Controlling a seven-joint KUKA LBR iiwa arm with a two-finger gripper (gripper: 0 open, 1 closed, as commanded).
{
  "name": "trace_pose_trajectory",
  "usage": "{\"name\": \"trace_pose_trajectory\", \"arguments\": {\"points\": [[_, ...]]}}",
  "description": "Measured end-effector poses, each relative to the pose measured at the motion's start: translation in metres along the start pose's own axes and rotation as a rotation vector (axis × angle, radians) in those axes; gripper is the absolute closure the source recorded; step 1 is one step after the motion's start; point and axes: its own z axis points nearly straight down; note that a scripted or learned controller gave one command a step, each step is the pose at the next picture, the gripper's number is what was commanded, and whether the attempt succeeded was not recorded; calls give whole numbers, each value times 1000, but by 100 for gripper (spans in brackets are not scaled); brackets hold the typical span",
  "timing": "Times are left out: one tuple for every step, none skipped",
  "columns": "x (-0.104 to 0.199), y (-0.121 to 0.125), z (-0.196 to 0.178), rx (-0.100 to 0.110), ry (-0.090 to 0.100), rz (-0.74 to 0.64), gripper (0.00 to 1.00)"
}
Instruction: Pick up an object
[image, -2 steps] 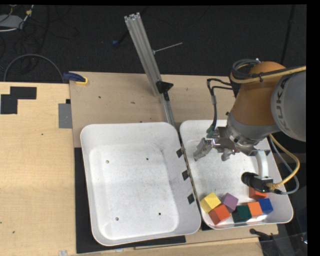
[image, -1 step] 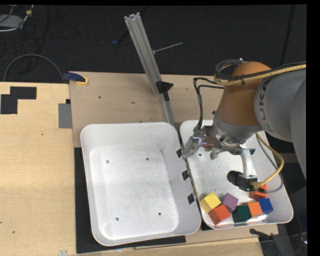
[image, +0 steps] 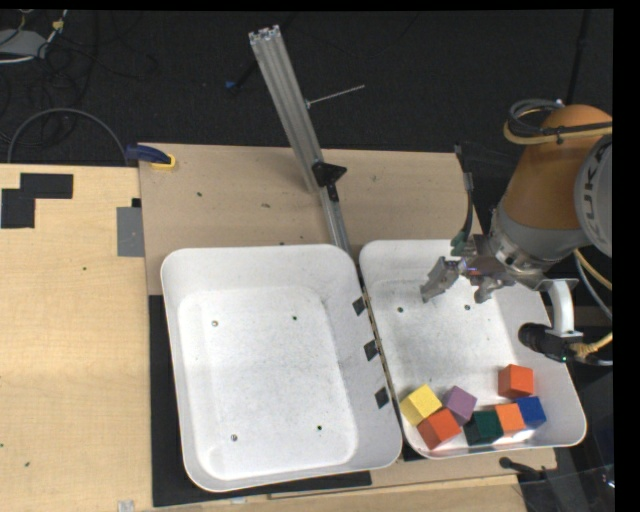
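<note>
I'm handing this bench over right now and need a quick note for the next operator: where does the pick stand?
End effector: open, holding nothing, over the far part of the right bin.
Blocks: all clustered at the right bin's near edge: yellow, purple, red, green, two orange, blue.
Done: nothing picked up.
Left: move to the cluster, grasp one block, lift.

Two shallow white bins sit side by side on the worktop (image: 250, 190). Above the right bin (image: 420, 345) the pincer (image: 462, 285) hangs over its upper part, fingers spread, nothing between them. At that bin's near edge lie the blocks — yellow (image: 422, 402), purple (image: 460, 402), red (image: 438, 428), green (image: 483, 427), orange (image: 510, 416), blue (image: 532, 411) — with another red block (image: 516, 380) just behind them. The left bin (image: 190, 290) adjoins.
</note>
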Motion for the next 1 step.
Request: {"name": "trace_pose_trajectory", "arguments": {"points": [[158,9,19,3,7,-13,0]]}}
